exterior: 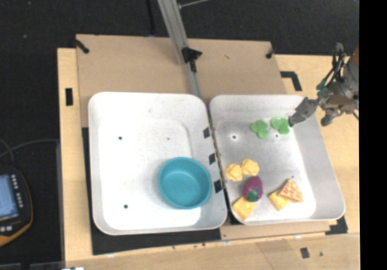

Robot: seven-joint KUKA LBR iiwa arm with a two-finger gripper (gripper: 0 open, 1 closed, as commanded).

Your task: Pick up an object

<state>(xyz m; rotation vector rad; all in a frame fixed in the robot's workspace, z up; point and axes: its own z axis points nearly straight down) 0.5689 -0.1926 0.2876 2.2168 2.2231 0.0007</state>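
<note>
The gripper [315, 114] is seen at the right edge of the camera view, with the wrist body and its cabling partly cut off there and only a sliver of the orange band [357, 55] visible above it. Two grey fingers are spread apart: the left finger [300, 112] is angled down and toward the view's left, the other finger [329, 116] is shorter in view and closer to the edge. Nothing is seen between the fingers, and the rest of the arm is out of frame.
</note>
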